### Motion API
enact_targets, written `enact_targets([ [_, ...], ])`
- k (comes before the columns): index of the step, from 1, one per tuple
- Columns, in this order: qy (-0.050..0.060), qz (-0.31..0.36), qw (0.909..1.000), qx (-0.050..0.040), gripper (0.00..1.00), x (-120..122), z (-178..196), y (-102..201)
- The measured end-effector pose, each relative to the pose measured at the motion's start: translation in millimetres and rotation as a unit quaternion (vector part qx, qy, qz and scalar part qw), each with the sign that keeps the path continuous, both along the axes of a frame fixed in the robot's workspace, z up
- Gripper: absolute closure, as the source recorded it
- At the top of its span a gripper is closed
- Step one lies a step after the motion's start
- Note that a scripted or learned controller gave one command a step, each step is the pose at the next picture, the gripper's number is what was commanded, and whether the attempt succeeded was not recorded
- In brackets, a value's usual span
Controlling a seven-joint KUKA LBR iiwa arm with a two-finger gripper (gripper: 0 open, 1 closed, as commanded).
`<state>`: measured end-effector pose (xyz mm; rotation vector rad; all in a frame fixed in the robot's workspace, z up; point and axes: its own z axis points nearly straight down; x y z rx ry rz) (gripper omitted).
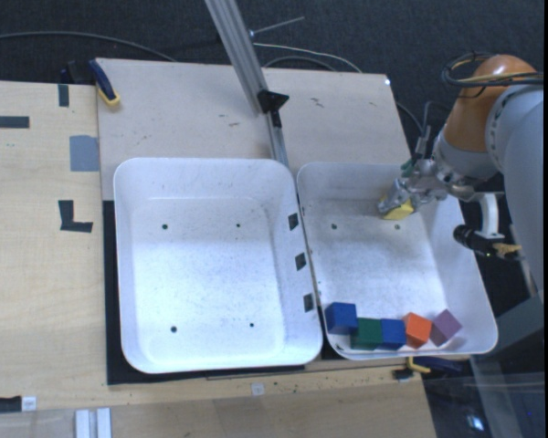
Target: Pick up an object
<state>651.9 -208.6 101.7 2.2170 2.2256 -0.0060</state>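
Camera view: blocks [393, 329] in right bin [457, 286].

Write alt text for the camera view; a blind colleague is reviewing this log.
A grey robot arm's hand holds a small yellow block between its fingers above the right shallow white bin. Blue, green, orange and purple blocks sit along that bin's near edge, beside the left shallow white bin.

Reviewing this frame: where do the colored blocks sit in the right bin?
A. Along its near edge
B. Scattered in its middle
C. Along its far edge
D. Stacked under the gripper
A: the blue block, green block, orange block and purple block line the near edge of the right bin.
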Motion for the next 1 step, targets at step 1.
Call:
enact_targets([
  [1, -0.003, 0.002, 1.0000, 0.0027, 1.00, 18.1, 44.6, 74.0],
])
